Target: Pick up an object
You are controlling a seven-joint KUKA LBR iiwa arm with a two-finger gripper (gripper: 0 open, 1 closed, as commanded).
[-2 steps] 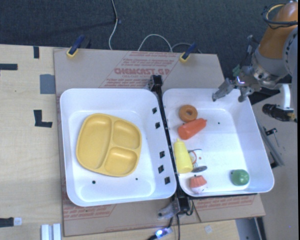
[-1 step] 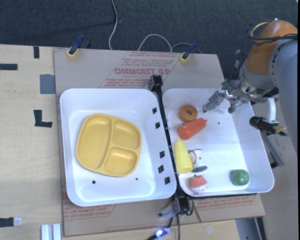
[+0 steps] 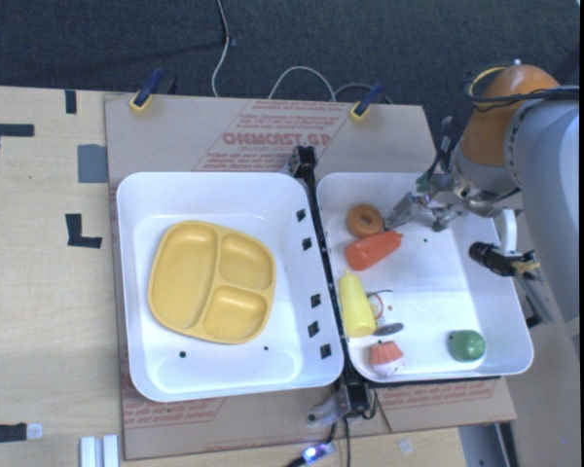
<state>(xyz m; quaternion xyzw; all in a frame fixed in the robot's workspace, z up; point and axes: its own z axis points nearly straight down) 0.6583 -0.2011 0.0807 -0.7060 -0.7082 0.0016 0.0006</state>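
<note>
Camera view puts the orange carrot-shaped plastic toy point(image 3: 373, 250) in the right shallow white bin point(image 3: 487, 305), near its far left corner, lying flat with its long axis slanting from lower left to upper right, the narrower end toward the tool point(image 3: 420, 209). A brown ring-shaped toy doughnut point(image 3: 364, 220) sits just beside it on the far side. The tool hovers just right of both, and whether it is spread or closed I cannot tell; nothing shows in its grasp. To take the carrot well, I judge it should descend over the middle, closing across the short width, clear of the doughnut. Nearer the camera lie a yellow cylindrical toy point(image 3: 355, 305) and a small green ball point(image 3: 466, 344). A yellow divided plate point(image 3: 212, 281) rests in the left white bin point(image 3: 136, 261).
</note>
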